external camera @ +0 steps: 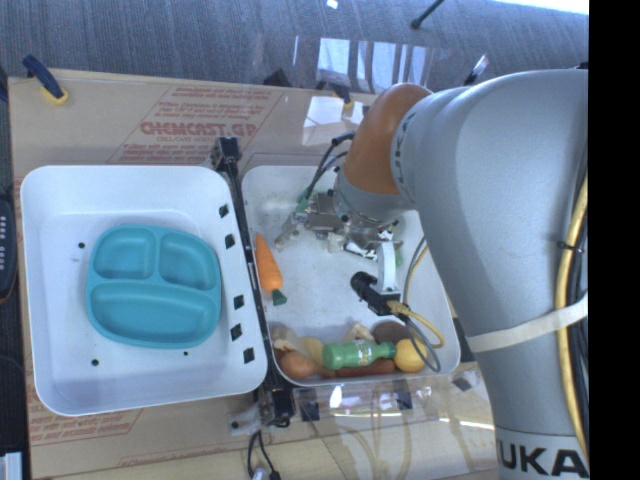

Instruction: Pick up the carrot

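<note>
- Orange tapered carrot point(266, 264) lies against the right white plastic bin's point(437, 298) left wall.
- Metal two-finger claw point(335, 223) hovers right of it; grip state cannot be told.
- Best approach: descend over the carrot's middle, straddling its width.

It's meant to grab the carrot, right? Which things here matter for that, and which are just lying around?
Matters:
carrot
hand
right bin

Lying about:
green bottle
yellow lemon
blue divided plate
left bin
</note>
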`<state>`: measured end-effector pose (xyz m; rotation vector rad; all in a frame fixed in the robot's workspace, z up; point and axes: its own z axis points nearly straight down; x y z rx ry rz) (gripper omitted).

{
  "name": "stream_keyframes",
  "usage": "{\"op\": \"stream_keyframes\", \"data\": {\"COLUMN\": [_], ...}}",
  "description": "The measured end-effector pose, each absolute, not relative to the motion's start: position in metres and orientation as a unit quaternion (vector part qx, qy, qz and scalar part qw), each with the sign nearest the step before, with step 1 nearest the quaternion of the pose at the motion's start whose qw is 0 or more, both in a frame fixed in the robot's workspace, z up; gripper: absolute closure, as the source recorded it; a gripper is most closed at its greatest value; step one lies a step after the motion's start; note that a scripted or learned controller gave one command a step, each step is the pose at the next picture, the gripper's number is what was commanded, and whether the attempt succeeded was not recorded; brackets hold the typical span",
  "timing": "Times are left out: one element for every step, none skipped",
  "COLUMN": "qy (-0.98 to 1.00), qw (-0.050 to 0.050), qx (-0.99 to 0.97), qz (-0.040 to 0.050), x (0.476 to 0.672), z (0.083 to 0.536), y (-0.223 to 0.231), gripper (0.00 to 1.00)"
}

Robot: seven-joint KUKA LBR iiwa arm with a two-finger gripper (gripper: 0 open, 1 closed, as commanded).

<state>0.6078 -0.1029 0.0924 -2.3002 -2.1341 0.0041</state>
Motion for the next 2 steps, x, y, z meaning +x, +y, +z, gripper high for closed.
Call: {"op": "stream_keyframes", "data": {"qy": [-0.630, -0.633], "qw": [0.005, 0.008], "qx": [-0.777, -0.774], "qz": [0.0041, 0.0052], "x": [0.5880, 0.5880], "z": [0.0906, 0.1002], "y": [-0.0916, -0.0904], "gripper": [0.00, 1.00]}}
